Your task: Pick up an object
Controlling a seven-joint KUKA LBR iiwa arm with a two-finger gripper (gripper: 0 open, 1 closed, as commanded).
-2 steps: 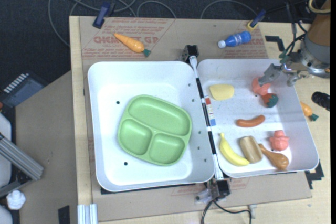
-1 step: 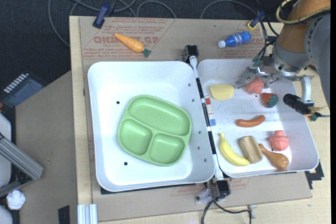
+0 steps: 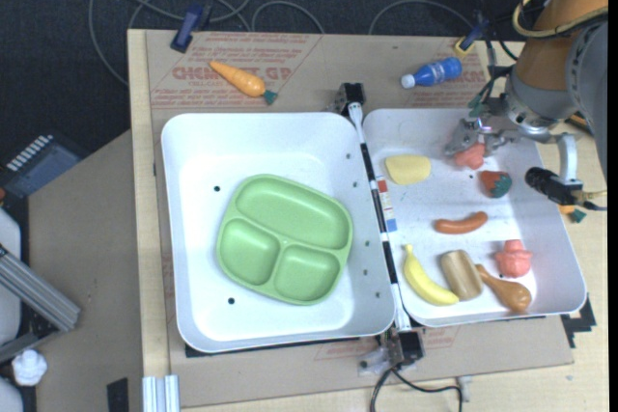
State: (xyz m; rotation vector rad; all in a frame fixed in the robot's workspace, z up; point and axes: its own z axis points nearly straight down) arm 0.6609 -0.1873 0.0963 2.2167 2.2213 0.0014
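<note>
I've got the hand (image 3: pixel 470 142) down over the pink toy (image 3: pixel 470 156) for a grasp, though I can't tell its grip.

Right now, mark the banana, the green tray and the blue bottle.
banana (image 3: pixel 426 278): camera view, middle of its curved yellow body.
green tray (image 3: pixel 284 237): camera view, ridge between its compartments.
blue bottle (image 3: pixel 435 72): camera view, middle of its blue body.

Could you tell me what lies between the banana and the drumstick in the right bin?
In the camera view, a tan bread roll lies between the banana and the drumstick, close beside the banana.
</note>
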